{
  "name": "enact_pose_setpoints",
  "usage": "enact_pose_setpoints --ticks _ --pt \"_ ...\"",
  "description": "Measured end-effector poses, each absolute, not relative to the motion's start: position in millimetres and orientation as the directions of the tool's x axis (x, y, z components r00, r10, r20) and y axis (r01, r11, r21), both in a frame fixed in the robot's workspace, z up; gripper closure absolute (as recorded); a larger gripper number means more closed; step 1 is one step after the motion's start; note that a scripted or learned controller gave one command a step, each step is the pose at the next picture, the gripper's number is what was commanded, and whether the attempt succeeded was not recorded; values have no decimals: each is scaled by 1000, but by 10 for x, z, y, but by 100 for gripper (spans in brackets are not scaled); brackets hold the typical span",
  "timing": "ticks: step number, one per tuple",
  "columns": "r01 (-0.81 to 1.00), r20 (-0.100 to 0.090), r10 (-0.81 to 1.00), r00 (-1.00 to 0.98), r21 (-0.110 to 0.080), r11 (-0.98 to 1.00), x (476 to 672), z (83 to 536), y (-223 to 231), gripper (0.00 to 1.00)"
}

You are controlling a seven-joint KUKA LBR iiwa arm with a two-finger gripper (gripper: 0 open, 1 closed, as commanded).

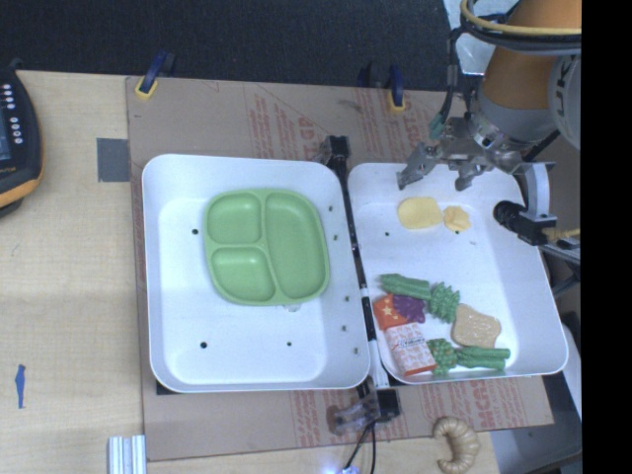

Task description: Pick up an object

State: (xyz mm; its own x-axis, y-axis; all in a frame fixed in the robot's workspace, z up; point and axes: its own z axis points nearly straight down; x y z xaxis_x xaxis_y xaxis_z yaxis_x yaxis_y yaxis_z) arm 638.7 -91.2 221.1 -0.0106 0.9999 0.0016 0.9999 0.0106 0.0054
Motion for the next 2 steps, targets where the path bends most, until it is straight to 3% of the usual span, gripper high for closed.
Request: enact_pose_setpoints --ticks 1,2 --pt "1000 -3 1000 -4 -5 4 6556 857 -1138 0" --pt "1000 -5 1000 -5 1 5 6579 1054 -1150 100"
